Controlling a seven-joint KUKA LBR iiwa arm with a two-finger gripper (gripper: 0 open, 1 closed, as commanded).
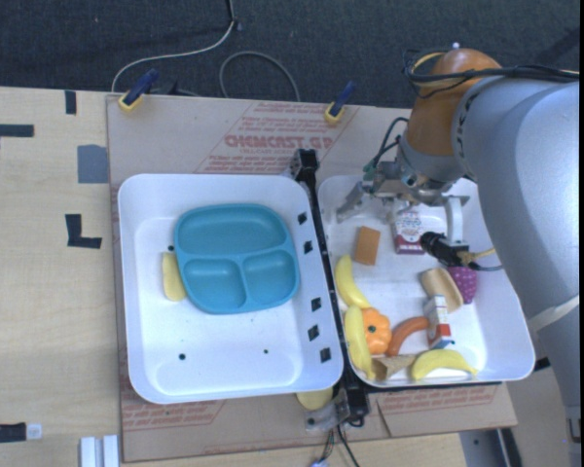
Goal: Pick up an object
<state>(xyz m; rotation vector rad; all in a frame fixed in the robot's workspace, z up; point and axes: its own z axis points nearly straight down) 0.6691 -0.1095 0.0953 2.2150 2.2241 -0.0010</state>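
My gripper [406,212] hangs over the far end of the right bin [514,331], open, with its fingers [354,202] spread wide. A small red-and-white carton [409,231] lies on the bin floor just below the gap and is not gripped. A tan block [368,245] lies just to the left of the carton. Nearer the front lie a yellow banana [346,282], an orange toy [374,331], a reddish sausage shape [409,333], purple grapes [464,283] and a second yellow piece [443,363].
The left bin [136,207] holds a blue divided plate [237,258] with a yellow item [172,276] poking out at its left side. A black divider strip [316,261] runs between the bins. The grey arm covers the right bin's far right corner.
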